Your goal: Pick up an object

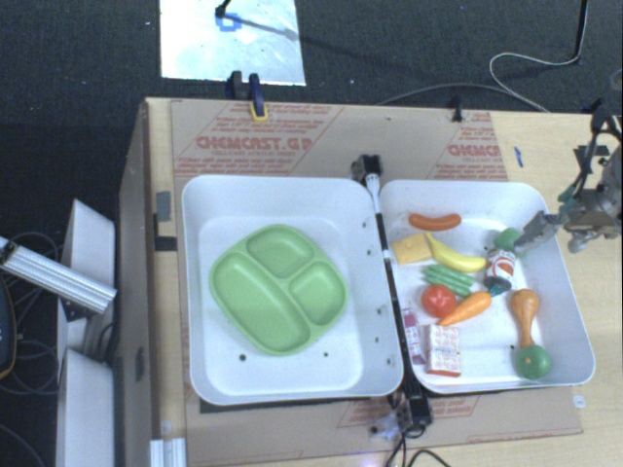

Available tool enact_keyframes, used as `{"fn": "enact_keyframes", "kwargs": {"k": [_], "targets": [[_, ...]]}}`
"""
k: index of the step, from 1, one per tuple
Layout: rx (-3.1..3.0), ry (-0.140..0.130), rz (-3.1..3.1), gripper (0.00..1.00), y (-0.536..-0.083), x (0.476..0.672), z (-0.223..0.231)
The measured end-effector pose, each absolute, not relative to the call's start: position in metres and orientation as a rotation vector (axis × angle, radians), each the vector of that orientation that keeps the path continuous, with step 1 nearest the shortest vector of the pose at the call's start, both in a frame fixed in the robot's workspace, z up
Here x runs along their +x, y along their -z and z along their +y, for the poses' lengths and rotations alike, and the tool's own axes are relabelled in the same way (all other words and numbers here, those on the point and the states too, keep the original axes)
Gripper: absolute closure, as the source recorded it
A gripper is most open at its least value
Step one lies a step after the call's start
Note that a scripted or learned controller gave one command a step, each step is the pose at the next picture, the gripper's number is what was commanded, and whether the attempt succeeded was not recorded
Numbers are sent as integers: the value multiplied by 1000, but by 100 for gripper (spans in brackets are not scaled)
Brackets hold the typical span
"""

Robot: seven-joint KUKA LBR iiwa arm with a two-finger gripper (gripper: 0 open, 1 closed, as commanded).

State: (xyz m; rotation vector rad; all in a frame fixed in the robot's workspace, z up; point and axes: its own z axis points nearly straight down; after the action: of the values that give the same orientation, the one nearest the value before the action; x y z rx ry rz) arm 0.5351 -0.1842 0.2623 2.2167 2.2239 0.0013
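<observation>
Even, fairly bright overhead light — soft, short shadows inside the white bins (292, 195). Glare washes out a shiny sheet (234, 27) at top; the picture is slightly soft and grainy — dark floor (68, 86) underexposed.

A divided plate (278, 288) lies in the left bin (209, 200); toy foods (458, 306) fill the right bin (565, 309).
</observation>
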Motion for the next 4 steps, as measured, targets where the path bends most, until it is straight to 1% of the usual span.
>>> {"fn": "enact_keyframes", "kwargs": {"k": [1, 2, 3, 4], "targets": [[2218, 2, 2225, 0, -111, 594, -207], [2214, -3, 2226, 0, -85, 620, -169], [2213, -4, 2226, 0, -85, 663, -138], [2216, 1, 2228, 0, -84, 668, -121]]}}
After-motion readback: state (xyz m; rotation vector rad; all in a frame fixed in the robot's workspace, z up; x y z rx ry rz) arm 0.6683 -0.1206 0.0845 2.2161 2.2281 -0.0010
